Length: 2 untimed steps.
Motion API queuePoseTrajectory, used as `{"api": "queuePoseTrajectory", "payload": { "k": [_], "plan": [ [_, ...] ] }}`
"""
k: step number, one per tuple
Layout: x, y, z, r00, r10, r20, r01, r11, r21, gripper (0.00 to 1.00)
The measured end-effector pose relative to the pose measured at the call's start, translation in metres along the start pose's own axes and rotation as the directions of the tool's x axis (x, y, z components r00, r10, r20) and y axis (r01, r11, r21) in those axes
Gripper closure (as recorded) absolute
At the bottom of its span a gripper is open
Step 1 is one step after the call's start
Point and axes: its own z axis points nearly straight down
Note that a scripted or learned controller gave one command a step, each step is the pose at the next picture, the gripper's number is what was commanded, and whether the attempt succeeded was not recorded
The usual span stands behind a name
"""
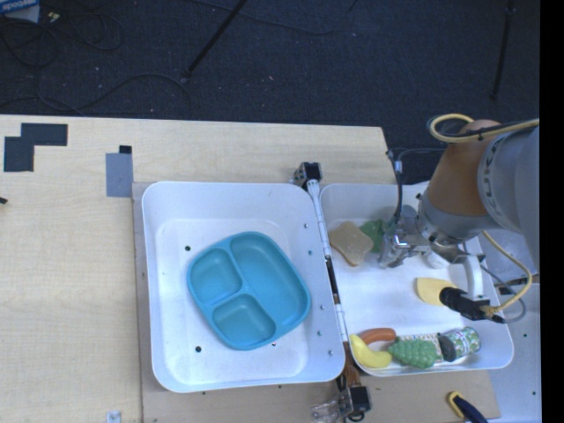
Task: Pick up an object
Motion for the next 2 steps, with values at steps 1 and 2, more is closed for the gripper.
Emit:
{"api": "queuePoseTrajectory", "payload": {
  "k": [1,2],
  "plan": [
    [-0.047,-0.045,0.000,1.000,0.001,0.000,-0.001,1.000,0.000,1.00],
    [-0.054,-0.003,0.000,1.000,0.000,0.001,0.000,1.000,-0.003,1.00]
  ]
}}
